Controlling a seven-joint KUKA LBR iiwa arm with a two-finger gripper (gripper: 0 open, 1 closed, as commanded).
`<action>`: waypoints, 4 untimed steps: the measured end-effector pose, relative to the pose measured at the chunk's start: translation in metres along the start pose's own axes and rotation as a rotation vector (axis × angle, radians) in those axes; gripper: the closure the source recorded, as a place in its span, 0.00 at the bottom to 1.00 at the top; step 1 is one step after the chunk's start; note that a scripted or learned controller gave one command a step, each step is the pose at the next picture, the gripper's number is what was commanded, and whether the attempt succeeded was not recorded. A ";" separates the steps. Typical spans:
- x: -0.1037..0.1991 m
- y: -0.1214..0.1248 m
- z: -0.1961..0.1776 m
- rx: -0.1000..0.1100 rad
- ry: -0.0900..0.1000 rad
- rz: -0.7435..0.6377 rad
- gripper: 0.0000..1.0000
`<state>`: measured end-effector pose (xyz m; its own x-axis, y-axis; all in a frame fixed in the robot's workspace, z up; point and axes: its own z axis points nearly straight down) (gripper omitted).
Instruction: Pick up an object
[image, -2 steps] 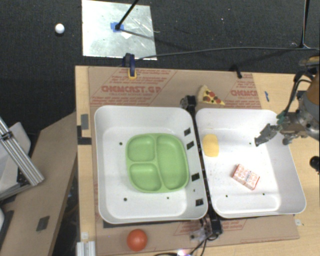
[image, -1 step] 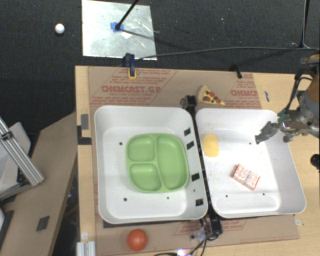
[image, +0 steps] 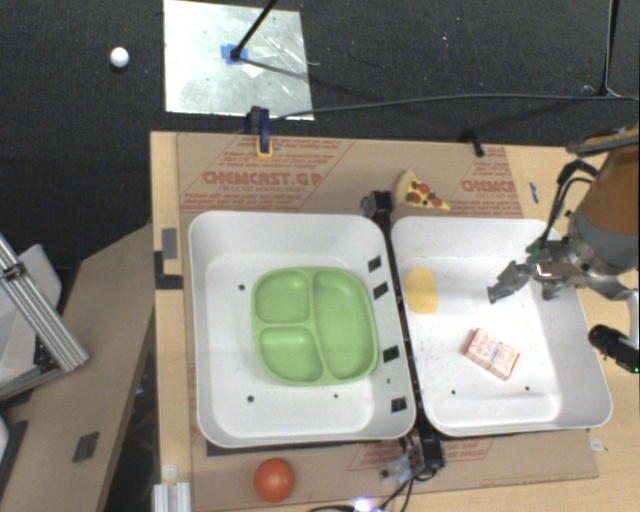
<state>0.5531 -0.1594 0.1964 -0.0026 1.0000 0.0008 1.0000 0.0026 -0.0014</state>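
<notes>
Pink box (image: 491, 354) lies below the fingers (image: 512, 281) — apart; grip state unclear.

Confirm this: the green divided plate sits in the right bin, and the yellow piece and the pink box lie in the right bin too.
One thing is wrong. The camera view shows the green divided plate in the left bin, not the right. The yellow piece and the pink box do lie in the right bin.
</notes>
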 end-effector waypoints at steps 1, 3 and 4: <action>0.009 -0.001 0.047 0.000 0.000 0.001 0.00; 0.016 0.002 0.079 -0.004 -0.001 0.002 1.00; 0.009 -0.003 0.021 -0.008 -0.003 0.003 1.00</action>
<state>0.5498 -0.1499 0.1751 0.0008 1.0000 -0.0019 1.0000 -0.0008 0.0069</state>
